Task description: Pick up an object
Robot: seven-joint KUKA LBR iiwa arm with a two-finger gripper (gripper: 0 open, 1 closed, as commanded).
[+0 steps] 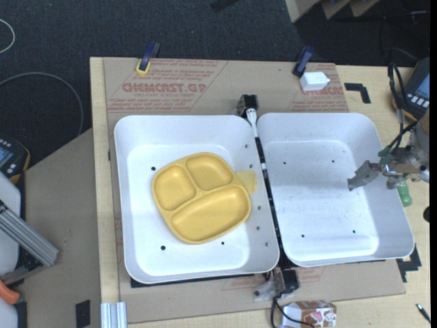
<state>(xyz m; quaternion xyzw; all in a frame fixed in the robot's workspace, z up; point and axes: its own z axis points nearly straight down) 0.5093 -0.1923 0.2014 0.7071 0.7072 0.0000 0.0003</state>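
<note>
Over the right bin point(328, 248), near its 3 o'clock rim, the gripper point(362, 178) hangs above bare white floor, nothing between its fingers; whether they are spread or pressed together cannot be told at this slant. Only object available: a yellow divided plate point(201, 197), three compartments, lying flat in the left bin point(130, 183), slightly toward that bin's 3 o'clock wall, with a small tab at its 2 o'clock edge. Plate lies well apart from the gripper, off at its 9 o'clock, across the two touching bin walls between them. Risks, as judged: a descent from the present spot would close on empty floor. Crossing low could clip the raised walls at the seam. Plate is broad, shallow, smooth; a two-finger pinch likely needs the rim or a divider ridge, and a flat landing in a compartment would probably slip off or tip it.
</note>
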